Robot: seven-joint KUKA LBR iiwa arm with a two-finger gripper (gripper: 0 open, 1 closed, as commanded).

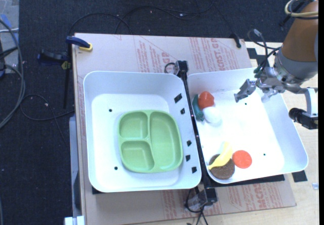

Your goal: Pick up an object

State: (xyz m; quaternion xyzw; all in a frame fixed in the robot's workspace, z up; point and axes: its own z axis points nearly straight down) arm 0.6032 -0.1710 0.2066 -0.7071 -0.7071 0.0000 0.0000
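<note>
A brown board on a dark floor holds two white bins, and in the right bin [283, 138] the open, empty gripper [254, 92] hangs at two o'clock, while the yellow banana [224, 152] lies at six o'clock, its long side pointing toward one o'clock.

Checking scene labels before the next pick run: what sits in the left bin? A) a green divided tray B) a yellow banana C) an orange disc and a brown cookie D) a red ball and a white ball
A: the green divided tray, with three compartments, lies alone in the left bin; the small food-like items lie in the right bin.
</note>
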